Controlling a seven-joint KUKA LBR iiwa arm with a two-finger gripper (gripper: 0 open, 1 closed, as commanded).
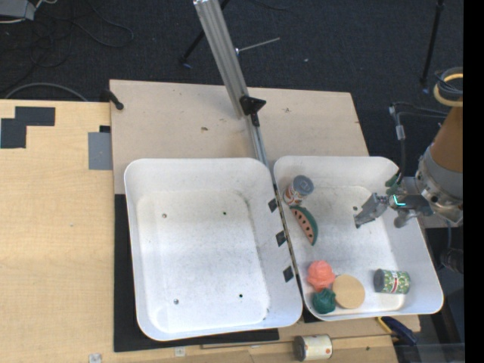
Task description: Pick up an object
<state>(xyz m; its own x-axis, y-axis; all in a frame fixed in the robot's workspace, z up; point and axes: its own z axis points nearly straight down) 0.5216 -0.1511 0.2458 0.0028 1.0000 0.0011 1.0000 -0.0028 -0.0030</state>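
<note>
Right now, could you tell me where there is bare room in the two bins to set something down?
The left bin is bare floor from wall to wall. In the right bin, a free patch lies between the watermelon slice and the tool. Its near end is crowded: pink ball, green toy, tan disc, can.

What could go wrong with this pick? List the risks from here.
1. The gripper hovers over a bare patch of the right bin, so closing here would likely grab nothing.
2. The pink ball, green toy and tan disc sit bunched together; reaching for one may shove the others.
3. The green can lies on its side near the bin's wall and could roll away.
</note>
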